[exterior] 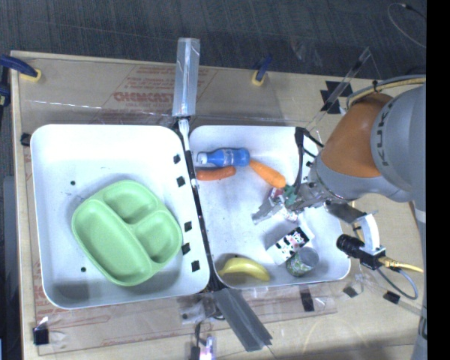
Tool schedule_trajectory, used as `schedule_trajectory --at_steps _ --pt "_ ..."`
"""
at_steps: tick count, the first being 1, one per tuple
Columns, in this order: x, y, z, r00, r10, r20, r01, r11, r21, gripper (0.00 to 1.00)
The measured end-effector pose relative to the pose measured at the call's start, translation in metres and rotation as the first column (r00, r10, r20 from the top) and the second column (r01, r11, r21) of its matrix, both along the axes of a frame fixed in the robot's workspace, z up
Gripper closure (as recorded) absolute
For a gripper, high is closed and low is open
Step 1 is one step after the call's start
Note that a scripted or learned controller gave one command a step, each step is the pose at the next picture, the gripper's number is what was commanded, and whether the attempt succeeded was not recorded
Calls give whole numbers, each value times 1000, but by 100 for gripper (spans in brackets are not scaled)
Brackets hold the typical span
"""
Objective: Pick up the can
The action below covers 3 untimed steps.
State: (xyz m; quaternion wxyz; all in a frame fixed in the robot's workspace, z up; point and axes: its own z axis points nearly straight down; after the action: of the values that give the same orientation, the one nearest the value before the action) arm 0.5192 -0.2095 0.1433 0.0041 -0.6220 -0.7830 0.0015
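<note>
The can [296, 252] lies on its side in the front right corner of the right bin [232, 231]. It has a black and white label and a grey end facing the front. My gripper [269, 205] hangs over the middle of that bin, a little behind and to the left of the can, apart from it. Its silver fingers [261, 214] stand open with nothing between them. The grey arm with its orange band [352, 145] reaches in from the right over the bin's rim.
In the right bin lie a blue bottle [223, 157] and two carrots [215, 174] [268, 174] at the back, and a banana [244, 268] at the front, left of the can. A green divided plate [127, 231] sits in the left bin [52, 156].
</note>
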Motion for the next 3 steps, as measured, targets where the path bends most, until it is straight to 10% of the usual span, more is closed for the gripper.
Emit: schedule_trajectory --at_steps 2,3 --pt "-45 32 -54 980 198 -1 -198 980 4 0" --pt "33 32 -38 991 137 1 -137 991 0 0"
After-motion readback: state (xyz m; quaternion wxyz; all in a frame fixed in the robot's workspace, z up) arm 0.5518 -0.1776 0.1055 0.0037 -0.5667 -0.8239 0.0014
